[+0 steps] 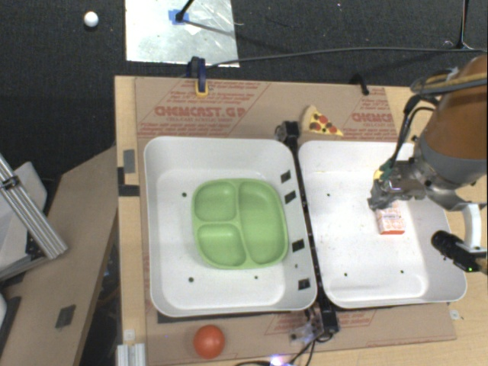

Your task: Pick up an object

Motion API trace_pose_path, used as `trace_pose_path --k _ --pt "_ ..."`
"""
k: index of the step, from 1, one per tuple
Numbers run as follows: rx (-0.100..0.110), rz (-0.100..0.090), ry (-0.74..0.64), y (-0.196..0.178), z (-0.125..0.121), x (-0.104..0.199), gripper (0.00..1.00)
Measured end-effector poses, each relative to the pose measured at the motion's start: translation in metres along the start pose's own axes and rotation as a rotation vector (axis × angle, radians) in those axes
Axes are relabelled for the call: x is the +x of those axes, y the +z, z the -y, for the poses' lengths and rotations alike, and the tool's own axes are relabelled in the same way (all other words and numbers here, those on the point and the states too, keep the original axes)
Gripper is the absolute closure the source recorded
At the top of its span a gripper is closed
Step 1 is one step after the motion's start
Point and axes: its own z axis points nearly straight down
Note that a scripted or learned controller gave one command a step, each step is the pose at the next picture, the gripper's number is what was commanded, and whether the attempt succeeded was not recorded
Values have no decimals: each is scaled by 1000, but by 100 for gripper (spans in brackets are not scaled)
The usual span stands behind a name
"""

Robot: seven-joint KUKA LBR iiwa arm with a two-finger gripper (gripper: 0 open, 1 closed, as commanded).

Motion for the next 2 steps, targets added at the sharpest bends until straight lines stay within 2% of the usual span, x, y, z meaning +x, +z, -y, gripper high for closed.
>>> trace_pose_path --k 1,2 --pt "1 0 1 12 -23 49 100" --pt "1 0 1 6 -35 97 100"
